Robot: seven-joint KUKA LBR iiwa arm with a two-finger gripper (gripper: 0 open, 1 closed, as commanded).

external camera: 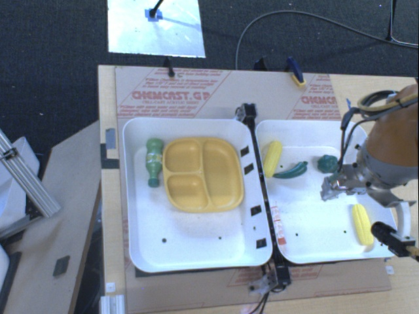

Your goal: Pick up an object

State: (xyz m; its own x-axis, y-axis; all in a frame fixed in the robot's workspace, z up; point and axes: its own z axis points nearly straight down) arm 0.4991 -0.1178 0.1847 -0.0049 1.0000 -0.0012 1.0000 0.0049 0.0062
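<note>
1. The arm [393, 142] reached in over the right bin [308, 241], with the fingers [332, 188] low near the bin's middle; the view did not let one tell whether they were parted or closed, and nothing showed between them.
2. The main risk was a close on bare floor: the fingers stood in a gap between things, so a straight drop would likely catch nothing.
3. A second risk was a nudge. The teal lump [328, 163] sat just up and left of the fingers, and a slanted approach could push it away rather than grip it.
4. The corn [361, 224] lay near the fingers, down and to the right, close to the bin's near wall, which could crowd a grasp.
5. The green pepper [291, 170] and yellow cob [272, 157] lay further left, near the divider.
6. The left bin [150, 254] held a yellow tray [200, 174] and a green bottle [154, 162], well apart from the fingers.
</note>
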